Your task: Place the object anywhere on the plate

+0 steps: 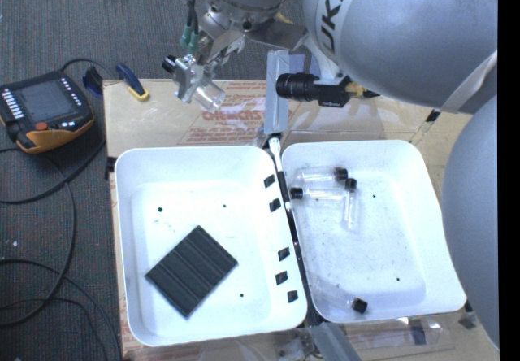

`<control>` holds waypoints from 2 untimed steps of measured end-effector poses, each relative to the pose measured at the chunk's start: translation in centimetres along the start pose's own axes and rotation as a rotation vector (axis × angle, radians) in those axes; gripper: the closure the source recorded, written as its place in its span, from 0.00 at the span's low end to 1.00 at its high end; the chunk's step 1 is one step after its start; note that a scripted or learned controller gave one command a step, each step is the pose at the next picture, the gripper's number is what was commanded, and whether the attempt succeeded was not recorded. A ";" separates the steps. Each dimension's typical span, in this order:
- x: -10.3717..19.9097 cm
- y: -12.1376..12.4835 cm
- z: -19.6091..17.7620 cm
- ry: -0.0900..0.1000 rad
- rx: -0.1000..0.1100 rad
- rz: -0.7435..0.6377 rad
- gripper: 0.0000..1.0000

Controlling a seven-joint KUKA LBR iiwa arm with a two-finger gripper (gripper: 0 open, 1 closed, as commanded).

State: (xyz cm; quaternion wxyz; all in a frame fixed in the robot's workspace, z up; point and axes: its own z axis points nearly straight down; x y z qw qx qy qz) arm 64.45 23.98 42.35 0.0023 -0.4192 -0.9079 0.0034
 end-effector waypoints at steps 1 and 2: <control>0.0 0.1 -0.7 0.001 0.004 -0.005 1.00; 0.1 0.3 -1.4 0.001 0.009 -0.011 1.00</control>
